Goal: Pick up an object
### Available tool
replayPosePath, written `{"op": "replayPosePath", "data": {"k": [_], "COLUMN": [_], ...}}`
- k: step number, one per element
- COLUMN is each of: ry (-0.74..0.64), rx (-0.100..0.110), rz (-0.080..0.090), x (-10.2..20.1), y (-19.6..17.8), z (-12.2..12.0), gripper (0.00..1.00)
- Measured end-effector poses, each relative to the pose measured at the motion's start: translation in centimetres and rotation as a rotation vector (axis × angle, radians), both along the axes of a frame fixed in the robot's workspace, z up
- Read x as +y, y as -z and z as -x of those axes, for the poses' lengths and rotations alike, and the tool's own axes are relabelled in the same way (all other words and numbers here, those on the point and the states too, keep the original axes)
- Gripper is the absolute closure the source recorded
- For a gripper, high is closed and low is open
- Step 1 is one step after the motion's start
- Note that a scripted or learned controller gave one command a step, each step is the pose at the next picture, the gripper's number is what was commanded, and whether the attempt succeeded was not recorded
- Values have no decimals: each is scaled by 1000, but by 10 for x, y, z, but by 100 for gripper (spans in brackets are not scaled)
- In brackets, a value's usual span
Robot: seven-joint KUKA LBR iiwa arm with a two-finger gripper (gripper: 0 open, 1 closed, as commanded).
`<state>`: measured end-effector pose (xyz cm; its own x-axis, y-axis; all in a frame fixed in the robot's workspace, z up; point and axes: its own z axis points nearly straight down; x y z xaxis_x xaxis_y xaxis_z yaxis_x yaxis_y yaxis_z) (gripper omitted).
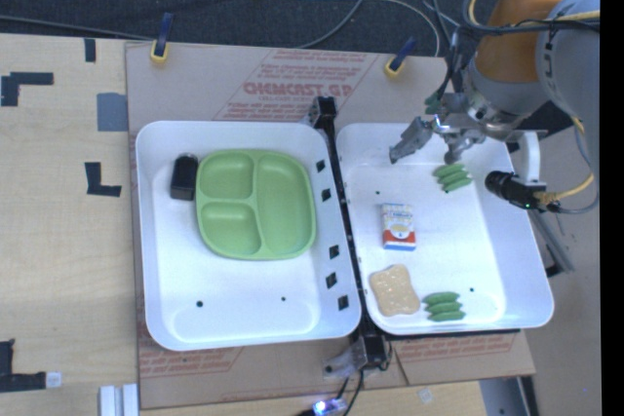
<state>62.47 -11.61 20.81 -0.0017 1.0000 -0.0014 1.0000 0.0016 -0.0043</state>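
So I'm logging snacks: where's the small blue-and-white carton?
In the right bin, the carton lies near the middle, above the toast piece.

The arm [546, 24] runs off the right edge, its upper part cut away. Print on the small carton [398, 226] is too small to read, and the desk [58, 209] runs past the left edge
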Motion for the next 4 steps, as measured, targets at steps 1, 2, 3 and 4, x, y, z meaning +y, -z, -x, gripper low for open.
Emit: {"op": "replayPosePath", "data": {"k": [1,2,3,4], "ry": [1,1,-1,0], "rx": [0,1,-2,-6], "rz": [0,0,-1,-2], "x": [-8,-14,-13,-2], "y": [60,119,106,56], "z": [-1,6,5,1], "gripper": [0,0,100,100]}}
